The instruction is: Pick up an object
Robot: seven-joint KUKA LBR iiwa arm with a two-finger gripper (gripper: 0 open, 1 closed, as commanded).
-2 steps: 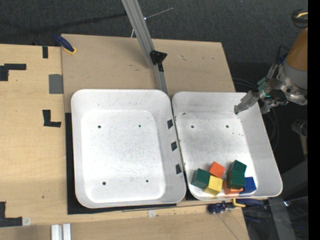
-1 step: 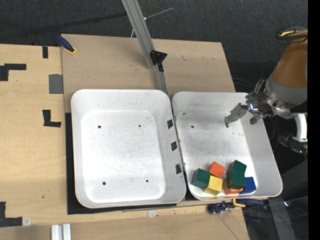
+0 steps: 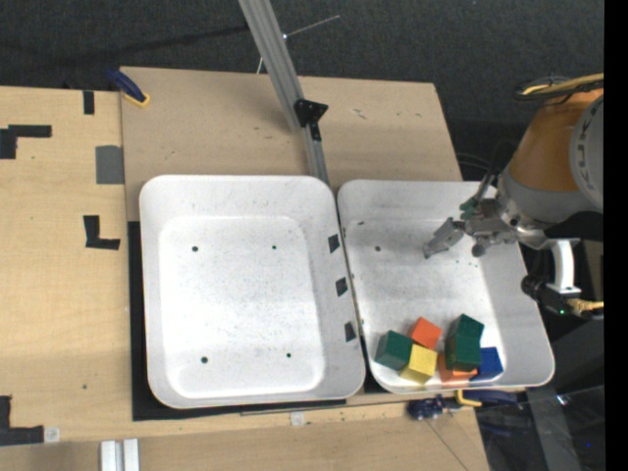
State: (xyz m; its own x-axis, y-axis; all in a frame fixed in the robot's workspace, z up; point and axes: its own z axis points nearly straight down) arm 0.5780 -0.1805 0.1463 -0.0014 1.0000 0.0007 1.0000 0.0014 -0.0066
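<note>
Several small blocks huddle in the near right corner of the right bin [image 3: 392, 214]: a green block [image 3: 394, 349], an orange block [image 3: 426, 333], a yellow block [image 3: 421, 362], a dark green block [image 3: 465, 340] and a blue block [image 3: 489, 362]. My gripper [image 3: 458, 244] hangs over the far right part of the same bin, well up-frame of the blocks. It stands open, one finger [image 3: 438, 242] reaching left, and nothing is between the fingers. The grey and orange arm [image 3: 549, 160] comes in from the right.
The left bin [image 3: 157, 204] lies beside the right one on the wooden bench. A grey metal pole [image 3: 280, 57] slants down from the top to the gap between the bins. A blue clamp [image 3: 432, 408] sits at the right bin's near edge.
</note>
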